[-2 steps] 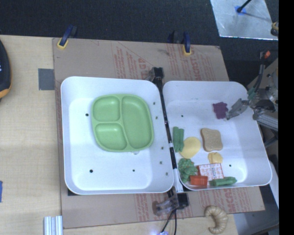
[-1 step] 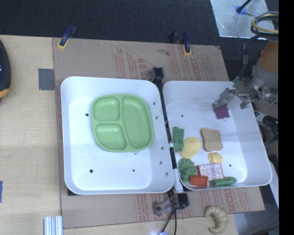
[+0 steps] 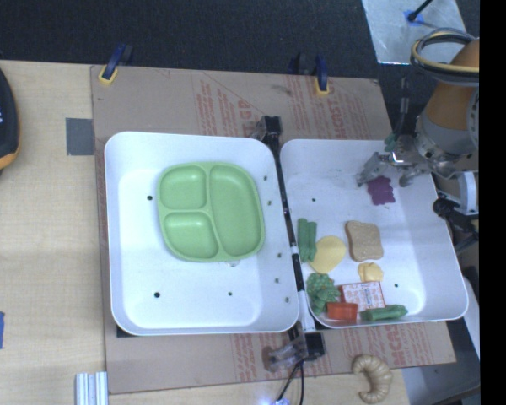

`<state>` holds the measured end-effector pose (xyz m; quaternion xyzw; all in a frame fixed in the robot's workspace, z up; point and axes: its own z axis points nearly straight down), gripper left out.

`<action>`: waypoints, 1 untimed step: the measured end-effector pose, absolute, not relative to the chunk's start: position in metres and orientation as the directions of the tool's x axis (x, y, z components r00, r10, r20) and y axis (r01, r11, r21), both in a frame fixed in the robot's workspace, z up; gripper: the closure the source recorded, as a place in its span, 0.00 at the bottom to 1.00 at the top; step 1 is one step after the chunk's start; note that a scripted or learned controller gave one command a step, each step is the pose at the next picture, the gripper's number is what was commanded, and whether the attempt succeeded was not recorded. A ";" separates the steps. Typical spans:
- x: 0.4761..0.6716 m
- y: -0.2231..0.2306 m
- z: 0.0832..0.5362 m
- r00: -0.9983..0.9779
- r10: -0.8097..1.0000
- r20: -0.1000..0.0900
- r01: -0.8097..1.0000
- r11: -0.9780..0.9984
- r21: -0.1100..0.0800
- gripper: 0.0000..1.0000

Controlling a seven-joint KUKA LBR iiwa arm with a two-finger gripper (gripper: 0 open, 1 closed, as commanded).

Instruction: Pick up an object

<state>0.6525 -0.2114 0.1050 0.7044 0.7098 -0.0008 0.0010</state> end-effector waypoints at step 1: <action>0.589 -0.212 0.198 0.000 1.000 0.001 1.000 0.000 -0.003 0.00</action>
